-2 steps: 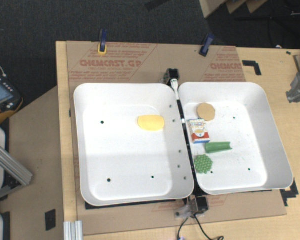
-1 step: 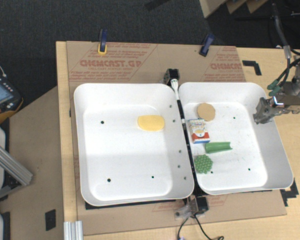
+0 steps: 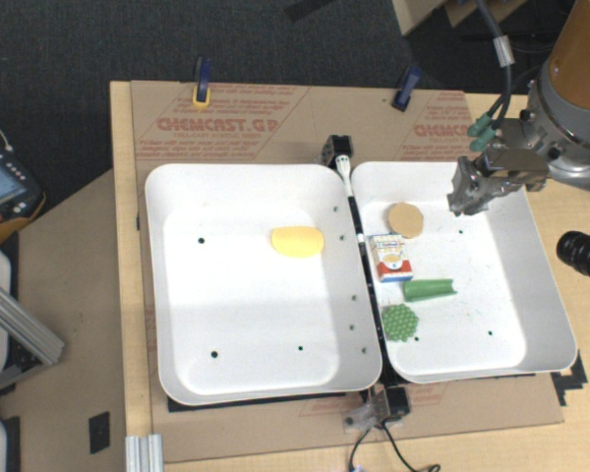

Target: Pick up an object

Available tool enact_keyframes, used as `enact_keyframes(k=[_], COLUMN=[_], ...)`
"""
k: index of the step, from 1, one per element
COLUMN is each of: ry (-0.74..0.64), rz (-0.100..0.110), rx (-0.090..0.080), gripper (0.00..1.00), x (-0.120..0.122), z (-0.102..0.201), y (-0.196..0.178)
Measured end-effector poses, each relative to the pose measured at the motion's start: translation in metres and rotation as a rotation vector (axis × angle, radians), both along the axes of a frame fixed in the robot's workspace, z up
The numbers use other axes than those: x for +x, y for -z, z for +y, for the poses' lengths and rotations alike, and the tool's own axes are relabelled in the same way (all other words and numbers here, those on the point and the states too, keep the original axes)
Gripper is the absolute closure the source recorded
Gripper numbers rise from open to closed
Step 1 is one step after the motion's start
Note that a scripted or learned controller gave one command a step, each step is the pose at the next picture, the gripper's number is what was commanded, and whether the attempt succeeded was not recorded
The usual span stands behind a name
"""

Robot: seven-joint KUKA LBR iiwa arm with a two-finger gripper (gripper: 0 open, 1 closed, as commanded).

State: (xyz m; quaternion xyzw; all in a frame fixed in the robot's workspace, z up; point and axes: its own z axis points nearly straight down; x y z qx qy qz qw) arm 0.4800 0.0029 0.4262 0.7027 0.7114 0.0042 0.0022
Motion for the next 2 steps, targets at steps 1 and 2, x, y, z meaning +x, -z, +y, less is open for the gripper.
enact_keyframes(k=[1, 2], ry=[0.011, 0.008], rz=[0.014, 0.007], rx=[-0.003, -0.002], gripper=[1.0, 1.0], x=[0.026, 0.017], z=[0.007, 0.044], y=[0.043, 0.033])
